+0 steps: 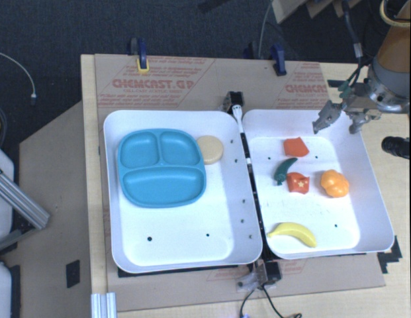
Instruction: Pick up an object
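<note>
The right bin (364, 177) holds several toy foods: an orange-red block (296, 146), a dark green pepper (284, 169), a red piece (298, 183), an orange fruit (334, 183) and a yellow banana (292, 234). My gripper (339, 120) hangs above the bin's far right corner, open, with nothing between its fingers. It stands up and to the right of the orange-red block, apart from every object.
The left bin (179, 244) bears a blue divided plate (162, 167) and a cream round piece (209, 149) beside it. A ridge with a black fitting (235, 102) separates the bins. Blue clamps (141, 55) hold the board's far edge.
</note>
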